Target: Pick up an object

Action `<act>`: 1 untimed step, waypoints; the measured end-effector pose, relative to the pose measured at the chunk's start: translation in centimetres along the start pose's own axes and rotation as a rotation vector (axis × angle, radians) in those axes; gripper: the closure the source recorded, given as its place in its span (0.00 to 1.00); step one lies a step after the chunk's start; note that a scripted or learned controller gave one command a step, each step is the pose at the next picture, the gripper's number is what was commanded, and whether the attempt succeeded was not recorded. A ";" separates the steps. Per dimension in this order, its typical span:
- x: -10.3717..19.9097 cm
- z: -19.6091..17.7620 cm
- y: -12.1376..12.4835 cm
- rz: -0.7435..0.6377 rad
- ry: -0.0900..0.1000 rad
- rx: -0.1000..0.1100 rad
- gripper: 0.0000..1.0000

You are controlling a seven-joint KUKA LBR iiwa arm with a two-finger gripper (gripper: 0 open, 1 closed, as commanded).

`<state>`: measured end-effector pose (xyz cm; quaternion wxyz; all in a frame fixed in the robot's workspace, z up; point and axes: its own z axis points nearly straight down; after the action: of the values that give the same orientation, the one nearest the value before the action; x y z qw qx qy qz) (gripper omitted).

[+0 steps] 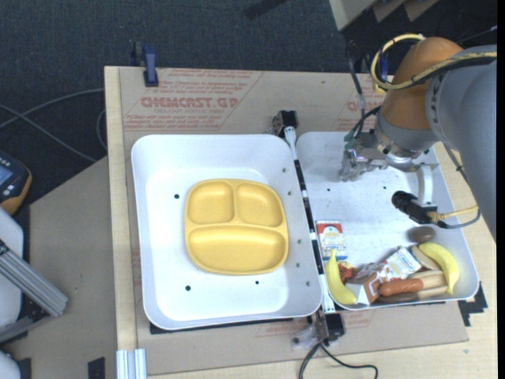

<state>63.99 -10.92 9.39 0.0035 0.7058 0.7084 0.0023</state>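
At the near edge of the right bin (465, 290) lies a small heap of things: a banana (338, 277) at the left, a second banana (444, 262) at the right, a reddish sausage (399, 288) between them, and some packets whose print is too small to read. A little card or box (329, 233) with a red top lies just beyond the left banana, beside the wall between the bins. A dark brown oval thing (421, 233) lies near the second banana. In the left bin (158, 212) rests a yellow plate (235, 226) with three compartments.

Farther back, the arm (442, 85) bends down from the right, its orange band above the wrist. The gripper (357, 164) hangs low over the far part of the right bin, apart from the heap; one cannot tell how its fingers stand. On the bench (118, 172), the brown paper reads "CHEMCAST GP" in red.
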 end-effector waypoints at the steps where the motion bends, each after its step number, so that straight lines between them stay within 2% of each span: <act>1: 1.6 1.0 2.2 0.001 0.001 0.005 1.00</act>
<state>66.15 -9.33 8.43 0.0013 0.7061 0.7082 0.0011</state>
